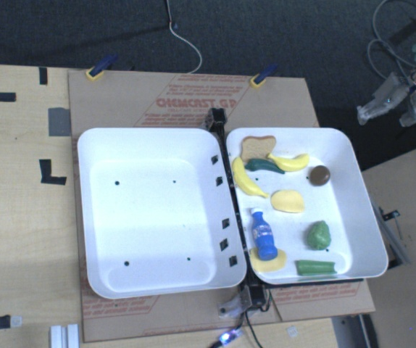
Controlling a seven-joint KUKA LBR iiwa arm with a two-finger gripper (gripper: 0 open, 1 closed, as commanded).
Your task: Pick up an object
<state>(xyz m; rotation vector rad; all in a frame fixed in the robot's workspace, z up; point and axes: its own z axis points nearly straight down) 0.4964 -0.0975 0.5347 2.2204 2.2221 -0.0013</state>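
Tool [389, 106] off the desk's far right corner; grip state impossible to tell. Best to go for the brown ball [319, 175] near the right bin's [364, 194] far edge, descending straight, closing only once astride.

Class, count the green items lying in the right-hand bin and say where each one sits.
3: a dark green pepper near the bread at the top, a green leafy lump lower right, and a green stick at the bottom edge.

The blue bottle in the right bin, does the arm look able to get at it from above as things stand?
Probably yes. The blue bottle lies uncovered in the right bin, nothing on top of it. It sits close to the bin's left wall and touches a yellow piece, which may crowd a grasp.
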